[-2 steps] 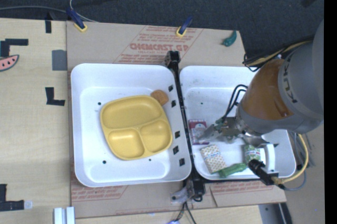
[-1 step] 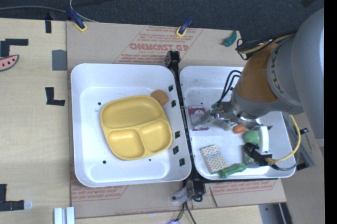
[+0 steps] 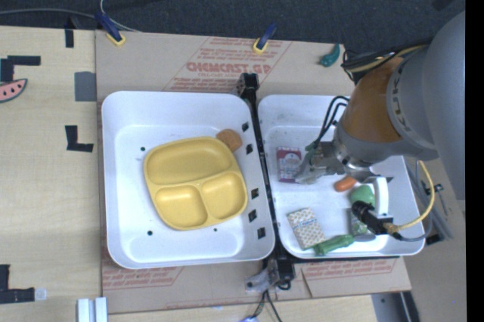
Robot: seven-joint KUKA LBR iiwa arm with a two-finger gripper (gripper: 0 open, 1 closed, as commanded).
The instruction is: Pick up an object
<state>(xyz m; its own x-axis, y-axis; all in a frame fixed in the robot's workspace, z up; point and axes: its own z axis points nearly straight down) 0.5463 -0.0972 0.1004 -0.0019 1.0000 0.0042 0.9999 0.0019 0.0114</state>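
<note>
My gripper hangs low in the right bin, next to a small red-and-white packet that lies just to its left. A patterned square packet lies near the bin's front. A small orange piece and a green object sit right of the gripper, and a green stick rests at the front rim. The grey arm with its orange band covers the bin's right part.
The left bin holds a yellow divided tray and a small brown round object at the tray's far right corner. A black divider with clips runs between the bins. Cables trail off the arm at the right.
</note>
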